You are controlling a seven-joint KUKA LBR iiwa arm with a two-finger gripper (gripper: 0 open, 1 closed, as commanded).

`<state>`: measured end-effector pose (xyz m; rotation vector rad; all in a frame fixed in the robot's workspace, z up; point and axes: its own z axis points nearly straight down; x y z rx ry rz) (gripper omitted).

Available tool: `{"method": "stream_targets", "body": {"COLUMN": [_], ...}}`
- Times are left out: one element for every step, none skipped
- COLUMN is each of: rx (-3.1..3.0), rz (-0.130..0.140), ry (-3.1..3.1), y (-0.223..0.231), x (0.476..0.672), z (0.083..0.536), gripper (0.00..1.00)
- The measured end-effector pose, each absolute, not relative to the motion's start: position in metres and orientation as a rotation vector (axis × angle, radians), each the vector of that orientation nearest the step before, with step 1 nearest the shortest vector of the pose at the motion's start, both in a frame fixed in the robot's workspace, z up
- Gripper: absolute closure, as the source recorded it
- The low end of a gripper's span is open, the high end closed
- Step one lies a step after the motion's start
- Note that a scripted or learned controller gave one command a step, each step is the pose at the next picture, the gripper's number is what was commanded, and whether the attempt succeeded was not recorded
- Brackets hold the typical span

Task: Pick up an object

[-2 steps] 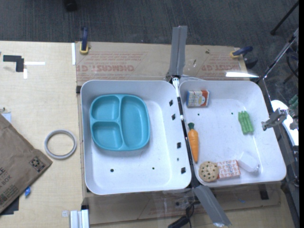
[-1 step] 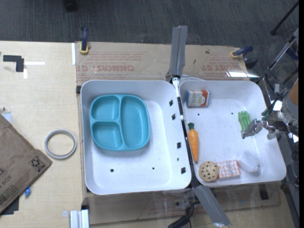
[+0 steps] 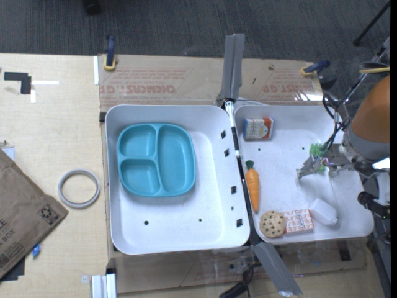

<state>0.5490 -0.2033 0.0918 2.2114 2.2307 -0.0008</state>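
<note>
My gripper (image 3: 317,166) hangs low over the right side of the right bin (image 3: 282,144). The arm comes in from the right edge. A small green object (image 3: 317,149) lies just behind the gripper, close to it or touching it; I cannot tell which. In the same bin lie a small milk carton (image 3: 257,129) at the back left, an orange carrot (image 3: 252,189) along the left wall, and a cookie (image 3: 272,224), a pink box (image 3: 298,221) and a pale white object (image 3: 324,212) near the front.
The left bin (image 3: 167,228) holds a blue divided plate (image 3: 157,160). A grey tape ring (image 3: 79,187) and a brown cardboard box (image 3: 22,213) lie on the bench to the left. Cables hang at the far right by the arm.
</note>
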Motion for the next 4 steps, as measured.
{"method": "stream_targets", "body": {"rx": [2.144,2.016,2.016,2.013], "rz": [0.011,-0.002,-0.002,0.001], "ry": [2.304,2.409,2.409,2.406], "y": [-0.214,-0.18,-0.18,-0.181], "x": [0.61,0.612,0.612,0.614], "z": [0.092,0.092,0.092,0.103], "gripper": [0.0,0.0,0.0,1.0]}}
